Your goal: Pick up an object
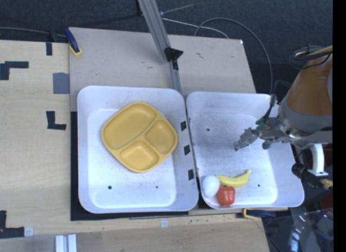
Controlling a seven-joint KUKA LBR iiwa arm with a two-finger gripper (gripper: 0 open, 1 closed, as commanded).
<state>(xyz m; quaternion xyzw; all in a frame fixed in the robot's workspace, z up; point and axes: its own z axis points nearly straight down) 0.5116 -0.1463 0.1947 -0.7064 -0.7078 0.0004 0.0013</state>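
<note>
Grey arm (pixel 311 113), orange band, dark metal jaws.

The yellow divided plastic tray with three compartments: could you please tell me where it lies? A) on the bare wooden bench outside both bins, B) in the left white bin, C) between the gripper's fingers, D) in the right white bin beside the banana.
B: the yellow divided plastic tray lies flat inside the left white bin, while the yellow banana lies in the right white bin and the gripper hovers there too.
</note>
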